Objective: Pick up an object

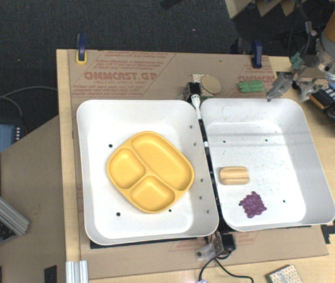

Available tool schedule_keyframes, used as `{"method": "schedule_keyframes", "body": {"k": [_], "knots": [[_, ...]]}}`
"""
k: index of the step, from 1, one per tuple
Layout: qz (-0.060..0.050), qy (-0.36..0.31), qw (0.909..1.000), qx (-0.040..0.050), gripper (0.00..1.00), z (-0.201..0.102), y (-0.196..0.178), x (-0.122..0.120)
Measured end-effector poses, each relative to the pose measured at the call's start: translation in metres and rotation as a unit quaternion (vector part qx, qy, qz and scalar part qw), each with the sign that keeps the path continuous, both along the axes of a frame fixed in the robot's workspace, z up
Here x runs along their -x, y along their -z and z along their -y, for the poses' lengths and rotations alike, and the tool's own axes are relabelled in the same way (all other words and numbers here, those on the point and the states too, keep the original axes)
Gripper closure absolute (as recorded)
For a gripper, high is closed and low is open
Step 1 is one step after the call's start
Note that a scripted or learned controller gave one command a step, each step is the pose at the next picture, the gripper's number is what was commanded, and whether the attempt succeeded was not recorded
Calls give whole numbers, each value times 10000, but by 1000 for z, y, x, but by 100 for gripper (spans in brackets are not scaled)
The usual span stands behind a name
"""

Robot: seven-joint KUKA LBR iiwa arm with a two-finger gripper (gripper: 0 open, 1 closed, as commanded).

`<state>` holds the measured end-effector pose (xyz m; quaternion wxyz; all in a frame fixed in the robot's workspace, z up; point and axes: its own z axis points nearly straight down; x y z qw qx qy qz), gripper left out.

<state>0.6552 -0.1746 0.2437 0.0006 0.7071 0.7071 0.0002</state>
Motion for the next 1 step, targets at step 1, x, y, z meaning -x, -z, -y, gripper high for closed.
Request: {"method": "schedule_keyframes", "body": {"k": [1], "knots": [[-30,33,10000,3,0,53,12,55]]}}
